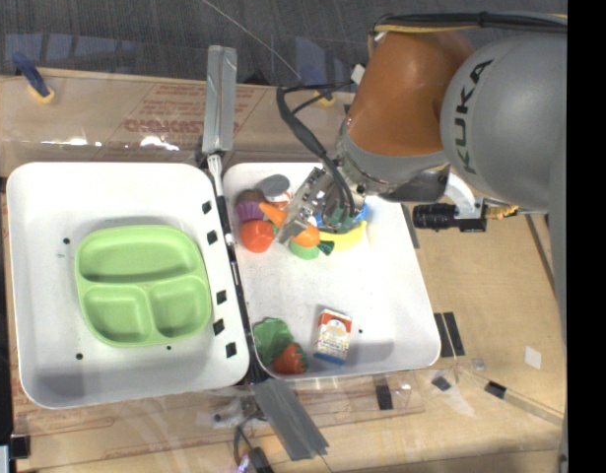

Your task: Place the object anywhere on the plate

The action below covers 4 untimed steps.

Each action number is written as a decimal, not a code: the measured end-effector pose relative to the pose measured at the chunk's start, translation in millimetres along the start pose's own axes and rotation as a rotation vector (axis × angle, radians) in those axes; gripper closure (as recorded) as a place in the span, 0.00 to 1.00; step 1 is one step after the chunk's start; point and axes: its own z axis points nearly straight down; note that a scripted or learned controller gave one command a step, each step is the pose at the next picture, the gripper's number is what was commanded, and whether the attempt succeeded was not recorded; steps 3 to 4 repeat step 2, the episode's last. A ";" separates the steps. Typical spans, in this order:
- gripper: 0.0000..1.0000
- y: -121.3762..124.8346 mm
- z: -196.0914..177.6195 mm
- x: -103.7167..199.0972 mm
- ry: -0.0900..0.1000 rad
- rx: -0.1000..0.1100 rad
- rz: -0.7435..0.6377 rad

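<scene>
Down in the right bin, pincer sits among a toy-food cluster; finger spread cannot be told. Touching its tip: orange piece, green piece; red tomato and purple piece just left. Green plate lies well left, in the other bin, nothing on it.

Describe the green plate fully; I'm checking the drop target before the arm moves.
The green plate is a rounded, matte, plastic-looking tray with three compartments: one long section across its far side, two smaller ones on the near side. It lies flat, slightly skewed, in the left bin, with nothing visible in it.
</scene>
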 end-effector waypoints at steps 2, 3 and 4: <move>0.00 40.0 62.9 61.4 0.000 0.000 -0.166; 0.00 40.0 62.9 61.4 0.000 0.000 -0.166; 0.00 40.0 62.9 61.4 0.000 0.000 -0.166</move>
